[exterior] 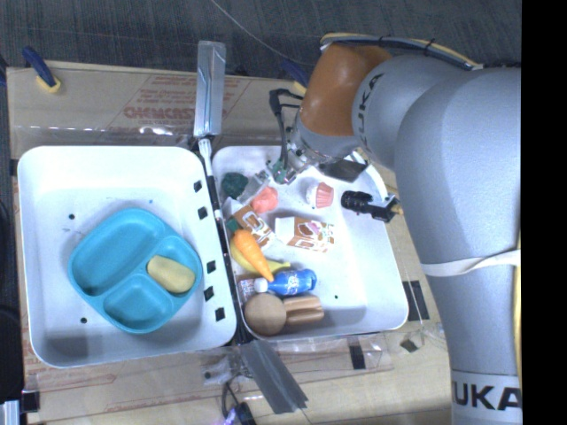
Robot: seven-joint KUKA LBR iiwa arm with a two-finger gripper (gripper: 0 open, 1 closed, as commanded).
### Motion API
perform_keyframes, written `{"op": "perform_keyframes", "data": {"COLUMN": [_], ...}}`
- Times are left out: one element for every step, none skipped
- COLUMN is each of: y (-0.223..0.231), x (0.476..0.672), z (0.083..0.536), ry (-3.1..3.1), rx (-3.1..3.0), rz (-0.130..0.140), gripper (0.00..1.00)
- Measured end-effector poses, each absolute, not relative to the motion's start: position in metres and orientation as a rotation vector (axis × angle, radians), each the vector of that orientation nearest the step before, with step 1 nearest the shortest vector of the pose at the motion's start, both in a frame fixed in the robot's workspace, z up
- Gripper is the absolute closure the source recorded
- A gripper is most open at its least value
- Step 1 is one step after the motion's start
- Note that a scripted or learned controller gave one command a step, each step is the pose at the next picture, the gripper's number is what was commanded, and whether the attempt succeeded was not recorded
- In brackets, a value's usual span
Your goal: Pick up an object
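At the 6 o'clock end of the right bin point(381, 304), the brown ball point(264, 314), blue bottle point(292, 282), orange carrot point(249, 251) and small carton point(306, 233) crowd together, so a descent there could nudge neighbours or pinch 2 at once. Farther up, near 12 o'clock in that bin, the arm point(416, 122) bends down from 3 o'clock, its gripper point(282, 172) low beside the pink piece point(264, 200) and dark green item point(235, 183); whether the jaws are apart or together I cannot tell, and nothing is seen between them

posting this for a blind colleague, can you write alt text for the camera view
A grey robot arm with its claw low over the right white bin, near a pink toy, carrot, small carton and blue bottle. The left bin holds a blue divided plate with a yellow piece.
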State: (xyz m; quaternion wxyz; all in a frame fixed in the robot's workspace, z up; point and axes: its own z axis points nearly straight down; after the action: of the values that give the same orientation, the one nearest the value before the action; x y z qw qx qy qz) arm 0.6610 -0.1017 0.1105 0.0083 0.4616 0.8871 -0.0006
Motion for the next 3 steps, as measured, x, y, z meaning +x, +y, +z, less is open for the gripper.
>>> {"op": "perform_keyframes", "data": {"y": [-0.100,-0.100,-0.105], "x": [0.663,0.662,0.594], "z": [0.122,0.121,0.091], "ry": [2.773,2.774,2.584], "rx": [1.436,1.437,1.793], "rz": [0.003,0.002,-0.002], "gripper": [1.00,0.00,0.00]}}
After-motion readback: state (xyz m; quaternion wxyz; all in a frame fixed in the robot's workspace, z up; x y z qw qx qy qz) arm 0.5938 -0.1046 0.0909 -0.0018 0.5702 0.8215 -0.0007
